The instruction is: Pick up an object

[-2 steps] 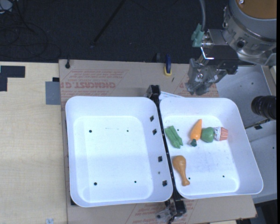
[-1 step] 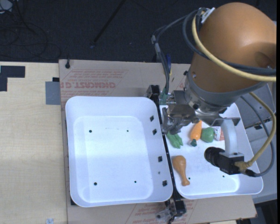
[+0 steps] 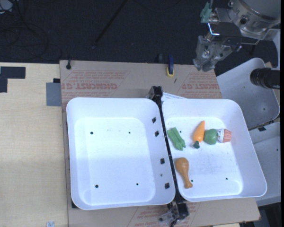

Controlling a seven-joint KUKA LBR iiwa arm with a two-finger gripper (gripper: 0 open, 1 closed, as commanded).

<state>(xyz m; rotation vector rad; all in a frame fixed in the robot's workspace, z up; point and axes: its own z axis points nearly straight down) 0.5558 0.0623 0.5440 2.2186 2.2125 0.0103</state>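
My gripper (image 3: 206, 60) hangs above the bench beyond the right bin (image 3: 246, 126), well apart from it. In that bin lie a carrot (image 3: 199, 132), a green pod (image 3: 176, 139) and a drumstick (image 3: 183, 170).

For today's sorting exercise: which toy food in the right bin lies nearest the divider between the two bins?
The green pea pod, lying just beside the divider. The carrot and drumstick sit farther right.

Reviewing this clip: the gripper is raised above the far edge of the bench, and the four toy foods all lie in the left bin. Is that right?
Not quite. The camera view shows the four toy foods, green pod, carrot, green-and-red piece and drumstick, in the right bin, not the left bin. The gripper is indeed raised above the far edge.
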